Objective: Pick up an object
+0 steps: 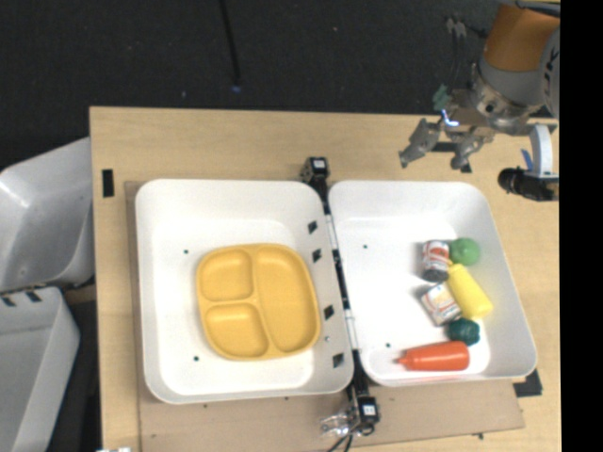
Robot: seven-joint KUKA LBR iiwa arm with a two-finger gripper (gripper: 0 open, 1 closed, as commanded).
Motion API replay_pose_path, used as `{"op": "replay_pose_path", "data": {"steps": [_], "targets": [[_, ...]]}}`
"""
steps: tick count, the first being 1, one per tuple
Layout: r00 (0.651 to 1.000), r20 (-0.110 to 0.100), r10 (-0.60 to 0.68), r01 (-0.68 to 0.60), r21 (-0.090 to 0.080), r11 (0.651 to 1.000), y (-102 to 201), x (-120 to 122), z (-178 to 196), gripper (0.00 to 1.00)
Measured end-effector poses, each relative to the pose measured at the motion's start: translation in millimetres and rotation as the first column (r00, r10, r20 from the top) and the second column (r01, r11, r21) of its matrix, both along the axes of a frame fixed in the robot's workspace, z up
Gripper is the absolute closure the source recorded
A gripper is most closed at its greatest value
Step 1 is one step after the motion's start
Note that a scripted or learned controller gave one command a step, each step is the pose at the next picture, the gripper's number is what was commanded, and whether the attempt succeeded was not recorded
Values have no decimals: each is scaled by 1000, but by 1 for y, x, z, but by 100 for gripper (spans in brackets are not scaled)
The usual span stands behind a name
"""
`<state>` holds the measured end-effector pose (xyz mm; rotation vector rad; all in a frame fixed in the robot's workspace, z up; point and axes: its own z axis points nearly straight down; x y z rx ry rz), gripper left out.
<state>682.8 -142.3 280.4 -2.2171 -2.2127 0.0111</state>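
The right bin (396,217) holds a cluster of small things along its right side. There is a small tin can (435,258), a green ball (464,250), a yellow bottle (469,291), a second small can (439,302), a dark green piece (463,330) and an orange-red carrot-shaped object (435,356) near the front wall. My gripper (439,152) hangs over the bench just beyond the right bin's far edge, well behind all of these. Its two fingers are spread open with nothing between them.
The left bin (165,224) holds a yellow divided plate (256,300). A black hinge strip (332,271) runs between the two bins. White equipment (38,252) stands off the bench at the left. The arm's grey wrist (513,73) comes in from the upper right.
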Motion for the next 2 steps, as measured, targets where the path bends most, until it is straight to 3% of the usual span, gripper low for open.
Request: {"op": "replay_pose_path", "data": {"steps": [1,2], "targets": [[1000,13,3,-3,-3,1000,0,2,9,0],[1000,8,2,-2,-4,1000,3,1,-54,0]]}}
